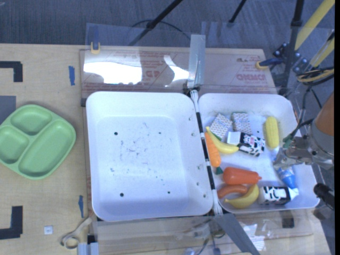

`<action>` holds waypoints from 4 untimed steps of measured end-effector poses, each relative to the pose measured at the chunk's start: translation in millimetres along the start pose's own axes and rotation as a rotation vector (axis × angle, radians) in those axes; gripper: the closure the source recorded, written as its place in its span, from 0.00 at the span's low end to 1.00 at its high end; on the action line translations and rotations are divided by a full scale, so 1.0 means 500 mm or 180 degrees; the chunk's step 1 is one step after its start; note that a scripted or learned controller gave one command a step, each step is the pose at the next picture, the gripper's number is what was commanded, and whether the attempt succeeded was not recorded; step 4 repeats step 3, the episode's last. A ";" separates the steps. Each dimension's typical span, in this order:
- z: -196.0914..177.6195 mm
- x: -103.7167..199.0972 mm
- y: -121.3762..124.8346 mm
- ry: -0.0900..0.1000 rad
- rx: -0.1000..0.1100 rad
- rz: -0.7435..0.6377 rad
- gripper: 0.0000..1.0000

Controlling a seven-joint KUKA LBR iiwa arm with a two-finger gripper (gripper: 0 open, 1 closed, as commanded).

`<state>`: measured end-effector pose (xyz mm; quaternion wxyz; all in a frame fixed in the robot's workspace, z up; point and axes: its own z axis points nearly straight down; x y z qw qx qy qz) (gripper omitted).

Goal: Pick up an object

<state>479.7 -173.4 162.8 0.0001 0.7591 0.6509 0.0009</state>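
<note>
nothing is lifted yet: my gripper [287,161] hangs low at the right bin's [287,103] right side, over the blue tube [287,177]; whether it's clamped on anything i cannot tell, so the pick remains

Red printed lettering is being shown on the clear panel [159,68] standing behind the two bins, once on its left half and once on its right half near the top edge. The letters are being seen reversed and blurred, so no word can be read with certainty. A black and white pattern is being carried by the small carton [251,143] in the right bin [281,106], but no text is being made out on it.
</note>
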 end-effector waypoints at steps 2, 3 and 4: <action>0.110 -0.046 0.230 0.0004 -0.0061 0.0044 1.00; -0.129 0.049 0.266 -0.0006 -0.0004 0.0117 1.00; -0.129 0.049 0.266 -0.0006 -0.0004 0.0117 1.00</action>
